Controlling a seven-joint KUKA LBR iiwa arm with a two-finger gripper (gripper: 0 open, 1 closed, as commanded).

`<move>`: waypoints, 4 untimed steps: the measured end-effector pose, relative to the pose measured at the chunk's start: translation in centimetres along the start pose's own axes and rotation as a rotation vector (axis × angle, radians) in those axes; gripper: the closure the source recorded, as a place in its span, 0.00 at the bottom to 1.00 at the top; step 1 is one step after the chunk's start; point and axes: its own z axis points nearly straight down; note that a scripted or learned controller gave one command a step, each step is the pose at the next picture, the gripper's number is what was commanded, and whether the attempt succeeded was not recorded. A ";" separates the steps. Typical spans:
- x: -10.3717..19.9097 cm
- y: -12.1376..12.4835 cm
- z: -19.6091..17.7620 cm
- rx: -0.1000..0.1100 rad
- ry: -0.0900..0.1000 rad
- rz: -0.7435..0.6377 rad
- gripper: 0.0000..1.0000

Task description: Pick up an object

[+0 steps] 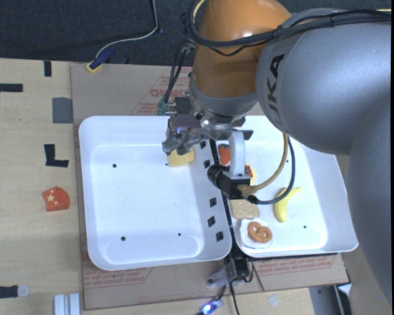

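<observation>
We see the gripper (181, 142) low over the far right part of the left bin (98, 195), its jaws closed around a pale yellow block (180, 157) whose lower edge shows beneath them; its long axis cannot be told, since the jaws hide most of it. In the right bin (322, 231) a banana (284, 203) lies with its long axis running from near-left to far-right, beside a tan slice (243, 209) and a pretzel-like piece (259, 232), with a red-orange item (226, 155) partly hidden behind the gripper's cabling. A red strawberry-like toy (56, 199) sits on the surface (20, 176), well apart to the left of the bins.
</observation>
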 end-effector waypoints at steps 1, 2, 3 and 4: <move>1.7 1.3 1.0 0.003 -0.003 0.001 1.00; 2.6 4.9 -1.3 0.000 -0.001 -0.001 1.00; -1.3 5.7 5.1 0.004 -0.003 0.003 1.00; -0.6 10.1 3.7 0.000 -0.001 0.000 1.00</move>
